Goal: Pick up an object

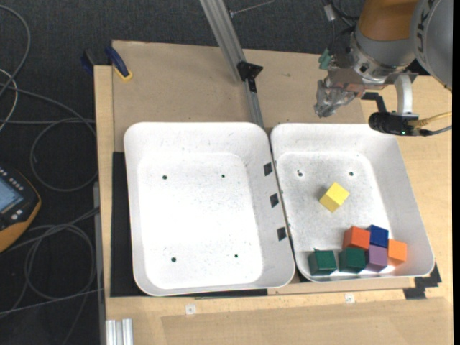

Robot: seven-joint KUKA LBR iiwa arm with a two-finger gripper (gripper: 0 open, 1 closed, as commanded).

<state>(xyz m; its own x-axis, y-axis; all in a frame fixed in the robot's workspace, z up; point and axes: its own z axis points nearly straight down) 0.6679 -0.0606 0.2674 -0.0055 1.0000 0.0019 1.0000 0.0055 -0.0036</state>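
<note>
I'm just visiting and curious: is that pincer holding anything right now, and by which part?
Nothing is held. The pincer hangs above the far rim of the right bin, while the yellow block and other blocks lie on the bin floor.

hand [331, 103] above right bin [406, 185] rim, yellow cube [334, 197] inside

Two bins sit side by side on the desk [180, 77], edges touching. The right bin [410, 192] holds one block [334, 197] near its middle and a block cluster [359, 250] in its near corner. The tool [329, 105] hangs behind that bin's far rim.
</note>
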